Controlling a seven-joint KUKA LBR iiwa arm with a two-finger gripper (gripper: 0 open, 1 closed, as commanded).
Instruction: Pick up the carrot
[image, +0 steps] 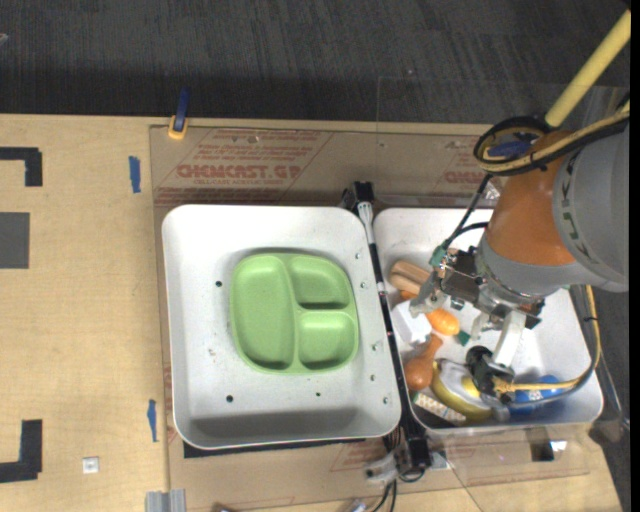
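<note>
The carrot (443, 322) sits under the hand (462, 312); whether it is gripped is unclear.

Bright, even overhead light; soft shadows; mild glare on white bins (190, 300); slight softness

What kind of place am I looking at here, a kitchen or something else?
Most likely a robotics test bench, not a kitchen. A grey and orange robot arm reaches over two white bins on a taped wooden bench; one holds a green divided plate, the other a jumble that looks like toy food.
</note>
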